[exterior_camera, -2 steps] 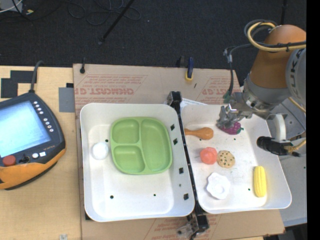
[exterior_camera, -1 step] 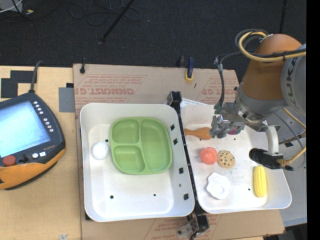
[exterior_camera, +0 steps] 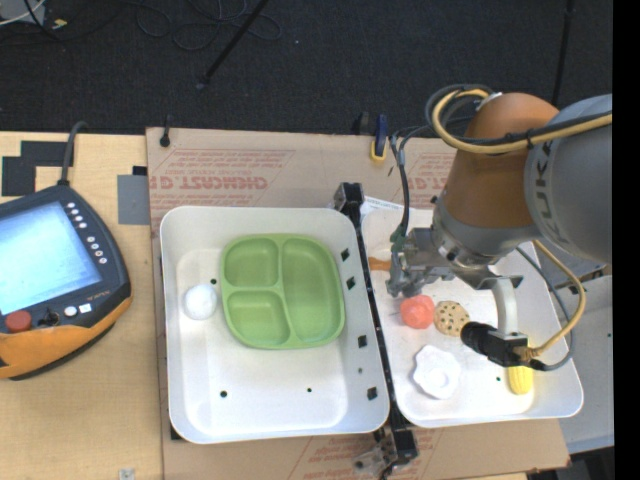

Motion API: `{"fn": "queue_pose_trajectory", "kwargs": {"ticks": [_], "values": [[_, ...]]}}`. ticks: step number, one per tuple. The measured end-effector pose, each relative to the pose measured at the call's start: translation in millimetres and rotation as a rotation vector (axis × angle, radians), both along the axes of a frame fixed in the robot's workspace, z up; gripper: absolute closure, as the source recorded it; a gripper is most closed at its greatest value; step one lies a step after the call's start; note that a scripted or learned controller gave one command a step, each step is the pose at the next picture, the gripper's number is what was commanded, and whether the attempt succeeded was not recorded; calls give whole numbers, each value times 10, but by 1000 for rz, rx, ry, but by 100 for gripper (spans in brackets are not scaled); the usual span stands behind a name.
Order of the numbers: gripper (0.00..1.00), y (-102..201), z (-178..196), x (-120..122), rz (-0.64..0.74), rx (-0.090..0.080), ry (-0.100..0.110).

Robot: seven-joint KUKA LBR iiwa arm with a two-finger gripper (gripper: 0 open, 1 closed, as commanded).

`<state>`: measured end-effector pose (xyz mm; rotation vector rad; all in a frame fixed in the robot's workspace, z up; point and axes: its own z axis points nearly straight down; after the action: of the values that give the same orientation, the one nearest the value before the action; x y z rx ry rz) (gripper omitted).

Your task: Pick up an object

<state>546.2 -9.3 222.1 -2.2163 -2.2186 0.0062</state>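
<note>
Gripper (exterior_camera: 402, 280) hangs low in the right bin (exterior_camera: 560, 400), just above the red ball (exterior_camera: 417, 312) (grip state: cannot tell).

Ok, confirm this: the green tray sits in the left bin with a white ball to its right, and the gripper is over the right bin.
One thing is wrong: the white ball lies to the left of the green tray, not its right. The camera view shows this. The rest holds: the tray sits in the left bin, and the gripper is over the right bin.
</note>
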Motion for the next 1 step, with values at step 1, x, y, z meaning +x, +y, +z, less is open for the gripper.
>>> {"fn": "queue_pose_trajectory", "kwargs": {"ticks": [1], "values": [[100,-99,-5,116,-1,-1,-4]]}}
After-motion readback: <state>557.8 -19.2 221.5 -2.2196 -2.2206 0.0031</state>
